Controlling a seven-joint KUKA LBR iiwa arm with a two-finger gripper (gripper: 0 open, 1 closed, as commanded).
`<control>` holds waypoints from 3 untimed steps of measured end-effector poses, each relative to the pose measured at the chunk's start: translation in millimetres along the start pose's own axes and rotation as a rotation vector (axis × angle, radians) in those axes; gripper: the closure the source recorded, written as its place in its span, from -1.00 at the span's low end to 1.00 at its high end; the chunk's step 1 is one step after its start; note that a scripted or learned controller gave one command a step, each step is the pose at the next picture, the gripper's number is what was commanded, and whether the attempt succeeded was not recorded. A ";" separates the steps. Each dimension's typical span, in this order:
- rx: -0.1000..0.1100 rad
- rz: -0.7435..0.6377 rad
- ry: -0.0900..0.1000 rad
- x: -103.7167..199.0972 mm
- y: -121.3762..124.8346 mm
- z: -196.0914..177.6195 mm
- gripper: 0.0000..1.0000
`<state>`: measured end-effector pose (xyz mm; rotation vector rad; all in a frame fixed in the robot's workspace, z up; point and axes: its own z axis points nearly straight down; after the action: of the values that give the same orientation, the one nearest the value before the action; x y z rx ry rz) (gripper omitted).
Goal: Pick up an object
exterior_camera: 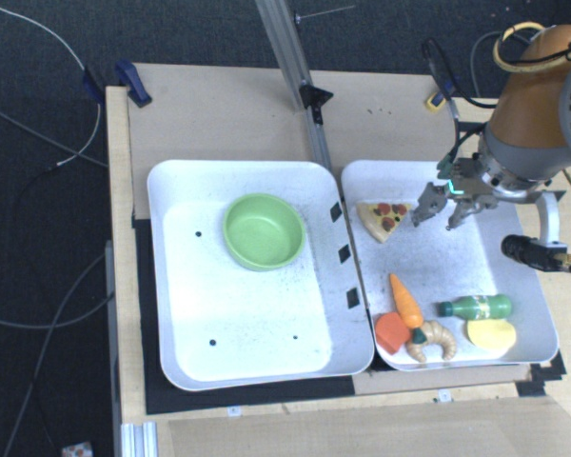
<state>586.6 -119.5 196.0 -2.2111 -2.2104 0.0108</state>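
Progress on the pick is early, as far as we can judge: nothing is lifted, and every object lies on a bin floor. We see the gripper hanging over the upper part of the right bin, reaching in from the right on the grey arm with its orange band. Its two fingers are spread apart with bare white floor visible between them, so the jaws are released and hold nothing. The nearest object, and the likeliest target in our view, is a pizza slice lying flat just to the left of the fingers, near the bin's upper left corner and close to the divider between the bins. We cannot tell whether a fingertip touches it; it looks just beside. Its long axis runs roughly up-left to down-right, with the pale crust edge toward the upper left and the point aimed down and slightly right. Lower in the same bin sit a carrot, a red block, a green bottle and a yellow piece, all well apart from the gripper. The left bin holds a green bowl. What remains, we judge, is to shift left, descend, close and lift.
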 end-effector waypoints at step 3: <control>0.000 0.001 0.001 -5.2 -5.5 104.3 -1.00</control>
<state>579.5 -124.1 91.8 -2.2118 -2.2089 0.0103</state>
